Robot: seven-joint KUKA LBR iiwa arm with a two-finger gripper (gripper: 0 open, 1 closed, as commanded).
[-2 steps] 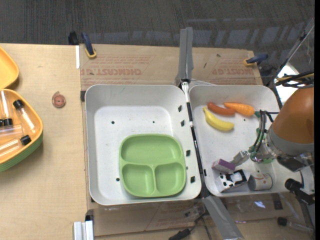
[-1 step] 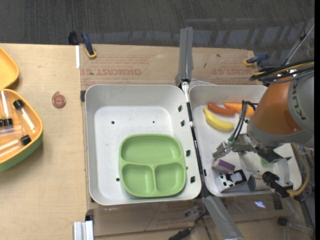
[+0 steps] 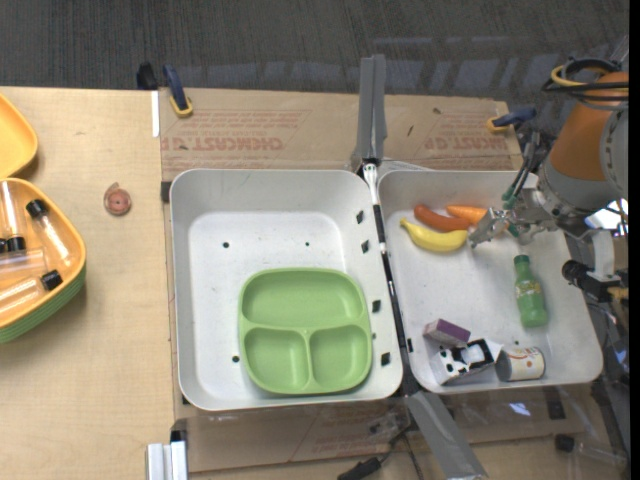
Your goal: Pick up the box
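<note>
Reaching in from the right, the claw (image 3: 497,224) hangs open-fingered beside the banana (image 3: 434,237), well apart from the box (image 3: 447,332).

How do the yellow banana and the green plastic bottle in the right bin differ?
The curved yellow banana lies crosswise near the bin's far side, touching the orange carrot; the straight green plastic bottle lies lengthwise further toward the near side, apart from other items. The banana is one colour; the bottle has a pale label and a darker cap. Both lie flat in the right white bin.
</note>
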